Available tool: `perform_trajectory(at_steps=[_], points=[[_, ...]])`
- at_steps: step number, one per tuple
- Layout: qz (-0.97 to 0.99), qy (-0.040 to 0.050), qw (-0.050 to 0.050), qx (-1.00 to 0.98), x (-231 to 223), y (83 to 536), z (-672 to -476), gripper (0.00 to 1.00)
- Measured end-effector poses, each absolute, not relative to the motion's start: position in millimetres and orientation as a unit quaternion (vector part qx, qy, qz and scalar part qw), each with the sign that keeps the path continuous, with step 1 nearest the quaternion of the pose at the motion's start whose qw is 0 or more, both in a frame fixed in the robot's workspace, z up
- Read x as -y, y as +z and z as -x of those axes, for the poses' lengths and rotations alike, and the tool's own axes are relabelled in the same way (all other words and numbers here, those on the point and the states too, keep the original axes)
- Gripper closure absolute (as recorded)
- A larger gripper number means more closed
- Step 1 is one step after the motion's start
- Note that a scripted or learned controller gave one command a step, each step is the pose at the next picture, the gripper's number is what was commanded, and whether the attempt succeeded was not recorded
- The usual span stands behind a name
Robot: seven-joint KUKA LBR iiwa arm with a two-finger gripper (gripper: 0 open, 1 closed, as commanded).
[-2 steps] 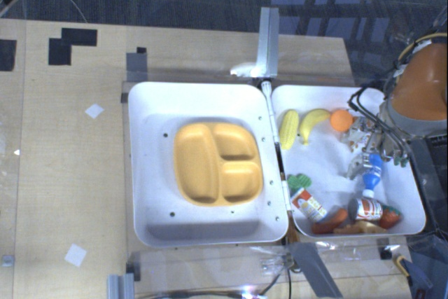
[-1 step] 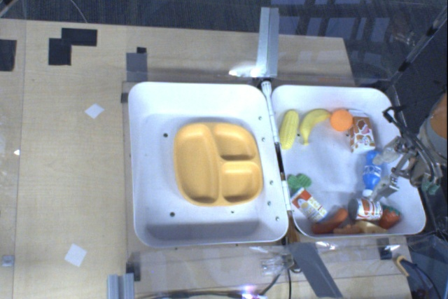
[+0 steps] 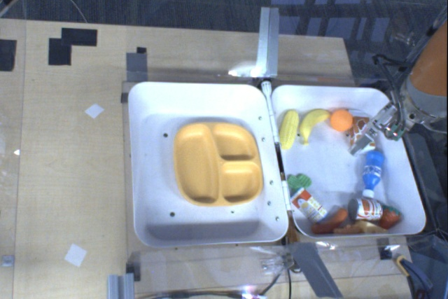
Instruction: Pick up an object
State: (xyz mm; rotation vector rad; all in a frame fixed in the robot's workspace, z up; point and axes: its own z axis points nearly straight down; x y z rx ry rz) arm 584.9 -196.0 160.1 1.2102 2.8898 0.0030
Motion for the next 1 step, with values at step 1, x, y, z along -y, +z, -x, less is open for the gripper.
perform_trajectory(at_steps=[1], points=[[-0.433,0.001,0.004,-0.902,184.8,179.0,-577.6,0.0]])
